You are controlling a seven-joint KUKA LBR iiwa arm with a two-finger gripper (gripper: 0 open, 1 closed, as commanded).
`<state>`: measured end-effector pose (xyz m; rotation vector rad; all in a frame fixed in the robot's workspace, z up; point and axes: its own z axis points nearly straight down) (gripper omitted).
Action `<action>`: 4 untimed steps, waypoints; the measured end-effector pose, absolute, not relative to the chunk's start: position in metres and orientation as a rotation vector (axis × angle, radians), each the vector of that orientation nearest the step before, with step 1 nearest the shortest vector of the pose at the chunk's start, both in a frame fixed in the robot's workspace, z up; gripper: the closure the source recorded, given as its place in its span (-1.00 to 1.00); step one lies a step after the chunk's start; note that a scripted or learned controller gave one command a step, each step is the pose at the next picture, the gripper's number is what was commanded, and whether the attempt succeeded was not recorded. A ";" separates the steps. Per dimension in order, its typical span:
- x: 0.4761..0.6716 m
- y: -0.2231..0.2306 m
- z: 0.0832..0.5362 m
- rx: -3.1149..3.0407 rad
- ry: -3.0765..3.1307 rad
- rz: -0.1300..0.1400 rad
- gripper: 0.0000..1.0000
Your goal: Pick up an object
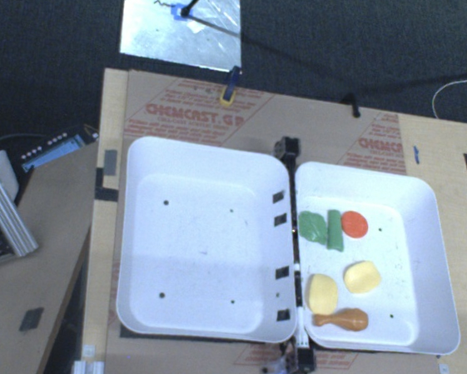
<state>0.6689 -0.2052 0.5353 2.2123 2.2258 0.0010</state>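
Right, nothing has been lifted yet, so by my reading this is the very start, with a target to be chosen. All the candidates sit in the right bin [441, 239]: a green piece [314, 225] with a darker green strip [335, 230] touching its right side, an orange-red round thing [355, 224] just beside that, a pale yellow lump [362, 277] below, another yellow lump [323, 293] close to the dividing wall, and a brown drumstick-shaped piece [342, 320] nearest the front rim. The left bin [140, 238] and the tabletop [439, 147] offer nothing to pick. As for the jaws, I cannot tell their state. Next move, I'd judge: come in over the right bin and drop onto a well-separated piece; the pale yellow lump looks easiest, standing apart from its neighbours.
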 end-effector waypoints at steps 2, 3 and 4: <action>0.669 -0.205 0.535 2.212 2.226 0.001 1.00; 0.669 -0.205 0.535 2.212 2.226 0.001 1.00; 0.669 -0.205 0.535 2.212 2.226 0.001 1.00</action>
